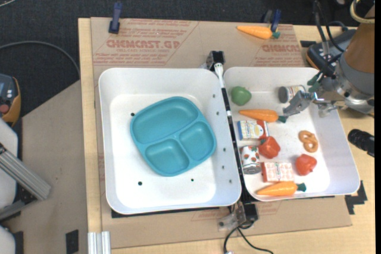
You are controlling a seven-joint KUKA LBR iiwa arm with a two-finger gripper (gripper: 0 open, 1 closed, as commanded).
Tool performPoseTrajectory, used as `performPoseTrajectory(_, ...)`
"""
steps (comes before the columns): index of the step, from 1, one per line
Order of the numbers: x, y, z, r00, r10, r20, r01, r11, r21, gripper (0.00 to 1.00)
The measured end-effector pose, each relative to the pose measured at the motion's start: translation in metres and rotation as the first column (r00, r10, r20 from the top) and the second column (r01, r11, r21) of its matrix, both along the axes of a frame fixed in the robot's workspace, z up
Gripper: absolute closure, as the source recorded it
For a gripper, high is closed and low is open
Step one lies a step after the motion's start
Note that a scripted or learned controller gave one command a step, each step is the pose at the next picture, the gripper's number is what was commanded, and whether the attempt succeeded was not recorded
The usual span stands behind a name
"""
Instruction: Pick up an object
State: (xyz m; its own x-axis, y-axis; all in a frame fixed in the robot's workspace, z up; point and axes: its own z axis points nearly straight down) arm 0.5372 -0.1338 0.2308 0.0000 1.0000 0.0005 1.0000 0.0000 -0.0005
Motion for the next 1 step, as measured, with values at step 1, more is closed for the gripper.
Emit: performPoseTrajectory(1,-0.0389,0.0172,-0.1444,1.0,-0.002,-0.016,0.002,1.0,0.003,0.0)
